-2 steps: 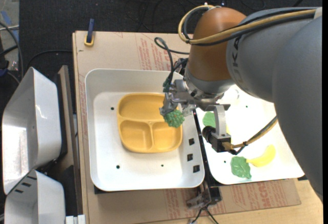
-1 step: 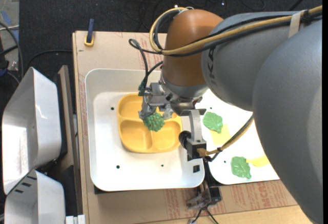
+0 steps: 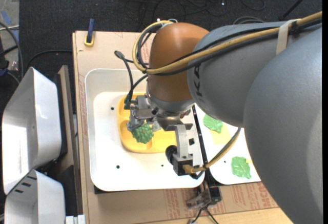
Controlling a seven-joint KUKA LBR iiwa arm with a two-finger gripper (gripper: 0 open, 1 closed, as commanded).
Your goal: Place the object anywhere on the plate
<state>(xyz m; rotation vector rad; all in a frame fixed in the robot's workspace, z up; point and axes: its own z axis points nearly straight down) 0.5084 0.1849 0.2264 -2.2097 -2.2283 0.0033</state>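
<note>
The arm reaches in over the left white bin [image 3: 102, 115], its orange wrist band hiding much of the yellow plate [image 3: 154, 142] that lies inside that bin. The tool [image 3: 139, 121] sits low over the plate's left part, and a green, broccoli-like object [image 3: 143, 133] shows right at its tip, above the plate's yellow surface. Whether the tool is gripping the object or merely stands over it cannot be told; the wrist hides too much.

The step in hand looks like the set-down. To do it well, the object should come to rest well inside the plate's rim, not on its near left edge, where it could roll off into the bin. The arm should lower until the object bears on the plate, let go fully, then lift straight up so nothing drags it sideways. Two flat green pieces [image 3: 213, 124] [image 3: 240, 166] lie in the right bin and play no part.
</note>
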